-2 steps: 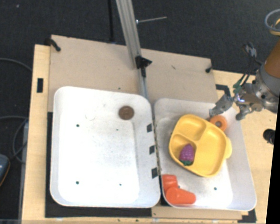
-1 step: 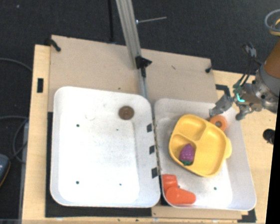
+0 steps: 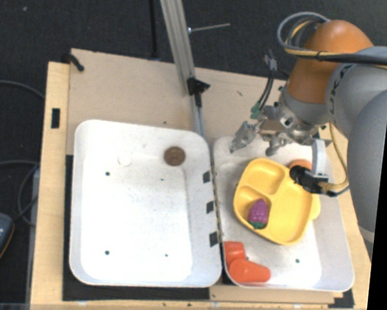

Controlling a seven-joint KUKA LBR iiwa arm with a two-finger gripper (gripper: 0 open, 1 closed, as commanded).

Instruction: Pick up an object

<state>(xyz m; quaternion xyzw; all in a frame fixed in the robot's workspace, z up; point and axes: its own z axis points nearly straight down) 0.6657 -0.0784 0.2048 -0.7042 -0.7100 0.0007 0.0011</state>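
The hand (image 3: 257,141) hangs over the far rim of the right bin (image 3: 333,267), fingers spread with nothing between them. To do this pick well, it should drop squarely over one object and close only once that object sits between the fingers. Just beside it, the yellow divided tray (image 3: 290,217) holds a purple toy (image 3: 259,212), possibly a grape bunch. An orange piece (image 3: 245,264) lies at the near rim. The left bin (image 3: 86,243) carries a brown disc (image 3: 174,156).
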